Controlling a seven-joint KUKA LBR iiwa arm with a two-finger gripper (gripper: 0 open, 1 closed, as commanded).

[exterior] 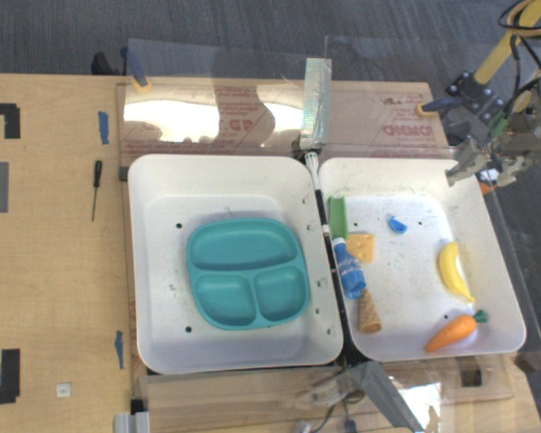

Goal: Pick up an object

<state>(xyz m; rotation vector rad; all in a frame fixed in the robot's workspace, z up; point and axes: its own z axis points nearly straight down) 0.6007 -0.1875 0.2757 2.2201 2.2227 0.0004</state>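
Pincer [462, 171] sits at the upper right, over the far right corner of the right-hand shallow white bin [415, 201], at the end of a cluttered grey wrist with yellow cabling above it. Whether it is apart or together cannot be told from this slanted overhead view; nothing shows clamped in it.

Right bin contents, all lying loose on the floor of the bin:
- yellow plastic banana [453, 271], near the right wall, lengthwise front to back, well below the pincer.
- orange toy carrot with a green top [453, 332], at the near right corner, just below the banana.
- small blue plastic piece [397, 225], toward the middle rear, apart from the rest.
- flat green rectangular block [336, 216], along the left wall.
- orange wedge-shaped piece [362, 247], just beside the green block.
- blue and white tube-like object [350, 272], along the left wall, touching or just beside the orange wedge.
- tan cone-shaped piece [369, 315], just below the blue tube.

Left-hand shallow white bin [158, 188] holds a teal plastic tray with three compartments [247, 273], lying flat near its centre.

Both bins rest side by side, rims touching, on the light wooden worktop [45, 269]. Clear plastic panels [252, 97] stand behind the bins.
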